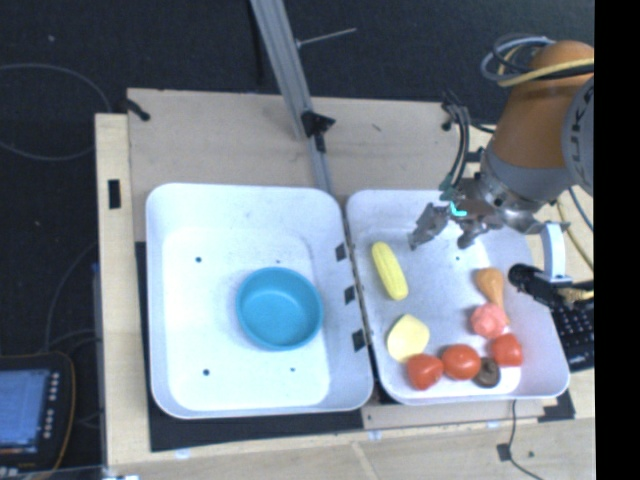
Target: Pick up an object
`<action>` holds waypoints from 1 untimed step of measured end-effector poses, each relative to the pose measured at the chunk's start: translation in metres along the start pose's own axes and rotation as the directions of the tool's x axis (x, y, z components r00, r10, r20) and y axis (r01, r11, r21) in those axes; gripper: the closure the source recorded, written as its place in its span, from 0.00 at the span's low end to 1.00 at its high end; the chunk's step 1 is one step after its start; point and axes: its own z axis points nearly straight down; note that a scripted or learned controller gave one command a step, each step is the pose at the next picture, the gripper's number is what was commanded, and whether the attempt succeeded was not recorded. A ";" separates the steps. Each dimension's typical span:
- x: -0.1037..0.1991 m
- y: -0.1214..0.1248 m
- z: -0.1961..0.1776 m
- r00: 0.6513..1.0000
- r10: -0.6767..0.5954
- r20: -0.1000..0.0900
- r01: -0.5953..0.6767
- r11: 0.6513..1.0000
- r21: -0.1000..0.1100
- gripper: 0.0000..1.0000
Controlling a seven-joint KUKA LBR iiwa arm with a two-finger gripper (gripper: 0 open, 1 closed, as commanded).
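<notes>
- Two shallow white bins sit side by side on the bench before you: the left bin (180, 368) and the right bin (540, 373), their inner walls touching down the middle.
- You see the gripper (446, 233) hanging over the upper part of the right bin, its two dark fingers spread apart with nothing between them.
- Your grey arm (535, 128), orange-banded above the wrist, reaches in from the right edge of the view.
- You will find a yellow corn cob (389, 270) lying just left of and below the fingertips, clear of them, its long axis running nearly up and down the bin.
- You have a pale yellow lemon-like piece (407, 336) below the corn cob, near the bin's lower left.
- Three red tomato-like pieces line the lower edge: one (424, 370) just below the yellow piece, a second (461, 360) touching it on the right, a third (506, 349) further right.
- You can make out a small dark brown item (487, 373) tucked between the last two red pieces; its kind is hard to tell.
- A pink piece (489, 319) rests above the third red piece, with an orange carrot-like piece (491, 284) just above it.
- Your left bin holds a blue bowl (279, 308), upright, near its centre.
- A slanted metal pole (285, 58) crosses the top of the view, ending between the bins.
</notes>
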 end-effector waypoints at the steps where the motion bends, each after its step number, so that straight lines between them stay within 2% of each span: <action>1: 0.000 0.001 -0.003 1.000 0.000 0.000 0.000 1.000 -0.004 0.00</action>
